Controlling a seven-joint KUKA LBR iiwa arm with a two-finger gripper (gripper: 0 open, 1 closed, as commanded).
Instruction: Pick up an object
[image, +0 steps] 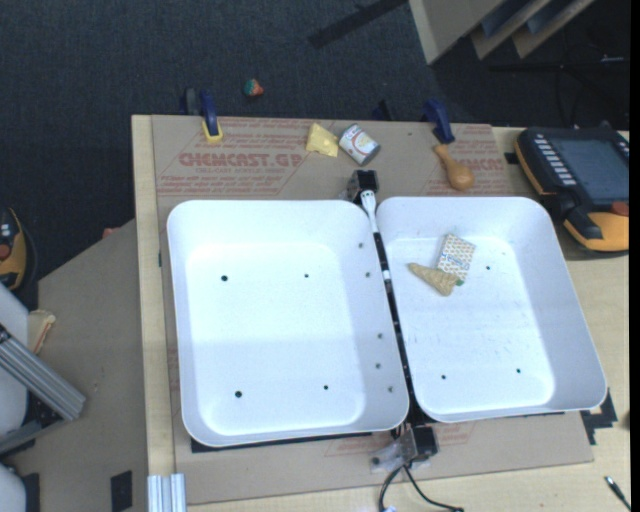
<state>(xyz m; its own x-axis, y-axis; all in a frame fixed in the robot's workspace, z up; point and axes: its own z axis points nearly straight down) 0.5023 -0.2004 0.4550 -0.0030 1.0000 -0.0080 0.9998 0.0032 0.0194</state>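
Noted on bench (250, 160): two white bins side by side, left bin (200, 330) and right bin (520, 330). Found in right bin, far-left part: patterned packet (455, 255) touching tan wedge (432, 278). Seen beyond the bins: orange-brown piece (454, 168), white box (359, 144), yellow chunk (322, 140).

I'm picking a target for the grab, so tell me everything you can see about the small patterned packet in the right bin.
The patterned packet is a small, flat, whitish rectangle with a fine dotted print, looking like paper or foil. It lies tilted in the upper middle of the right bin, its lower corner touching a tan wedge-shaped piece.
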